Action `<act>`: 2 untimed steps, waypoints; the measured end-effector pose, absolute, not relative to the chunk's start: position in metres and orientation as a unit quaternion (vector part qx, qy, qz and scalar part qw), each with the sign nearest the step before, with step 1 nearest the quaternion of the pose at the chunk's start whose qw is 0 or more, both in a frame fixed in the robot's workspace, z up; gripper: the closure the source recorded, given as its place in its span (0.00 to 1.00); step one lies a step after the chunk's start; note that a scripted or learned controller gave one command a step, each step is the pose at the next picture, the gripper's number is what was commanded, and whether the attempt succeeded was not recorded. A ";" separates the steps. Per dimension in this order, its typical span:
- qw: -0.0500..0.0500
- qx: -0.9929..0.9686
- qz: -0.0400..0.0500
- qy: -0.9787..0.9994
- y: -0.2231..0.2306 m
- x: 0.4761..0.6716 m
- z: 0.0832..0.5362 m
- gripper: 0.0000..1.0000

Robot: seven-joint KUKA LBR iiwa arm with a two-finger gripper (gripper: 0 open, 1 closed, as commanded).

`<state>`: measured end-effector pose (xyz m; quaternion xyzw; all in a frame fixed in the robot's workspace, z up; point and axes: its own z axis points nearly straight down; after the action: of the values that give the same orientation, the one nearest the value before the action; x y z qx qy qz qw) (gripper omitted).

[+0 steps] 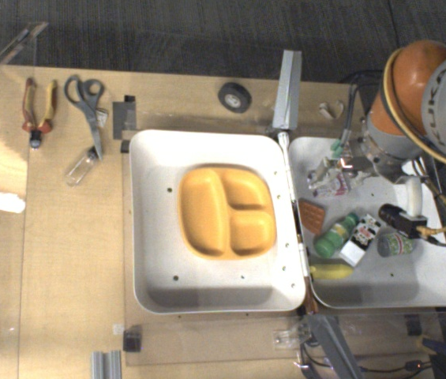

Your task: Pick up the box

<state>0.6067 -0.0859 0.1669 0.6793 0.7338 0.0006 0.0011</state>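
Currently, the gripper (339,166) is hovering at the far end of the right bin (444,290), jaw opening indiscernible amid clutter, while the box (311,215) is lying beside the green bottle (335,237), against the bin's left wall, restricting finger access.

Bottle (335,238) and can (396,243) crowd the box (362,242).

no text or label can be read.
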 end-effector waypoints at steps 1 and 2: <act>0.010 0.651 0.006 0.759 -0.105 0.624 0.097 0.00; 0.015 0.649 0.011 0.760 -0.104 0.629 0.111 1.00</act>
<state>0.6286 -0.1038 0.1114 0.6494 0.7602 0.0107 0.0154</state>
